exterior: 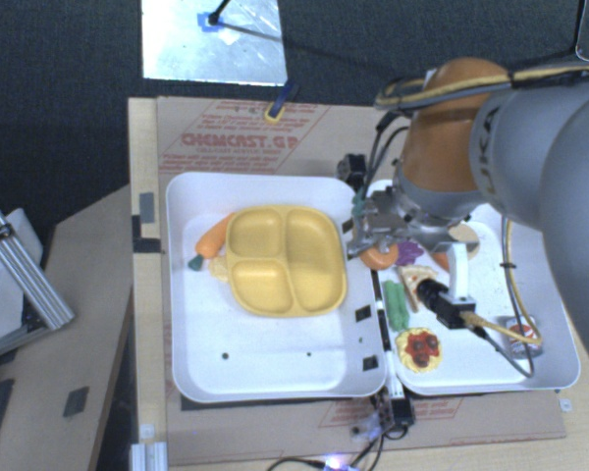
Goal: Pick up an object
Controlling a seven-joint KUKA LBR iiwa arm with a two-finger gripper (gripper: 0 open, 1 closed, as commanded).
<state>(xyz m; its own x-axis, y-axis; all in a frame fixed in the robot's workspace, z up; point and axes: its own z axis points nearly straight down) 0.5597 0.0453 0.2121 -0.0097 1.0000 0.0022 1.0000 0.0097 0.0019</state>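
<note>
My gripper (375, 235) hangs low at the left edge of the right bin (550, 361), directly over an orange piece (377, 258) of toy food and beside a purple piece (409, 254). A green pod (399, 305), a tan slice (413, 285) and a small pizza toy (419, 349) lie just in front of them. In the left bin (275, 366) a yellow divided plate (283, 260) rests with a toy carrot (211, 237) at its left edge. The wrist hides the fingertips.
The grey arm with its orange band (452, 126) covers the back of the right bin. A pale round piece (463, 233) peeks out beside the wrist. Cardboard (236, 135) lies under both bins, and a shiny metal sheet (214, 27) sits behind them.
</note>
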